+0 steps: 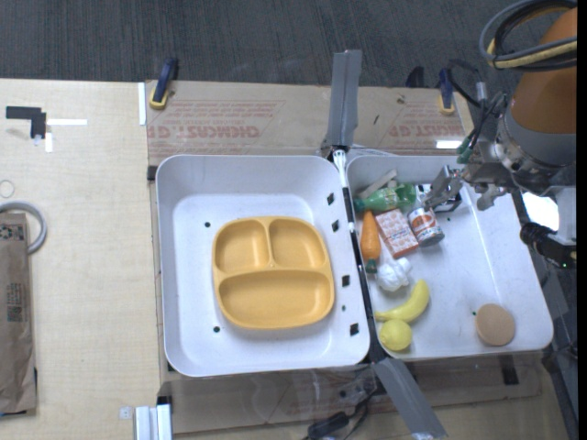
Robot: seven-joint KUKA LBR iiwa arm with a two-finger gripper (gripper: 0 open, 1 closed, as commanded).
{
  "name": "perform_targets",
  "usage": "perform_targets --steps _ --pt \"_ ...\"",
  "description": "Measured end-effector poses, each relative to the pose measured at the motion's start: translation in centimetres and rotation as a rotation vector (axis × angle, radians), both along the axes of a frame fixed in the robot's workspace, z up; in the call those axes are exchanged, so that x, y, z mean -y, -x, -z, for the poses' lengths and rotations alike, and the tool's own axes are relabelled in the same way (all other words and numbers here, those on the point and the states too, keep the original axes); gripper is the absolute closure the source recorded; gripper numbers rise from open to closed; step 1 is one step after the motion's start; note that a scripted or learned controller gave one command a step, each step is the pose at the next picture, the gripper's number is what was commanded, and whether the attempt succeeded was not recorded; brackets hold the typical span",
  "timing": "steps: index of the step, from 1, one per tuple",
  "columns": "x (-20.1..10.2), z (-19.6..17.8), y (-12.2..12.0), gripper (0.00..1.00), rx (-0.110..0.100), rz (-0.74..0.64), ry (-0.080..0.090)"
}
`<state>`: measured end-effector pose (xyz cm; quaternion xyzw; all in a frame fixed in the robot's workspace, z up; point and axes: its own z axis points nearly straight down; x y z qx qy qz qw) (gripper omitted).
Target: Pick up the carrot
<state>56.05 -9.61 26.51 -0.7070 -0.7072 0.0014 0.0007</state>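
Left of the gripper [447,193], the carrot [370,236] lies untouched beside a red box [396,233]. Whether the jaws stand open or closed, I cannot tell.

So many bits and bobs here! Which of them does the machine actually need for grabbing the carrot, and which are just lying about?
Belongs to the job:
- carrot, by the right bin's left wall
- pincer, over that bin's far end

Just lying about:
- banana
- lemon
- small can
- red-and-white packet
- green packet
- white crumpled thing
- tan round thing
- yellow divided plate, left bin
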Motion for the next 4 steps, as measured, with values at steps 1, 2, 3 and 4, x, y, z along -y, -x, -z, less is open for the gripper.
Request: perform_targets --steps 1,2,3,4 --pt "-4.2 7.3 4.3 0.0 -0.001 -0.17 -0.001" --pt "-5.2 7.4 8.2 0.0 0.0 -0.444 -0.002" --pt "-3.9 7.4 8.3 0.0 0.001 -0.454 -0.002" --pt "-5.2 0.1 8.3 0.0 0.001 -0.384 -0.001"
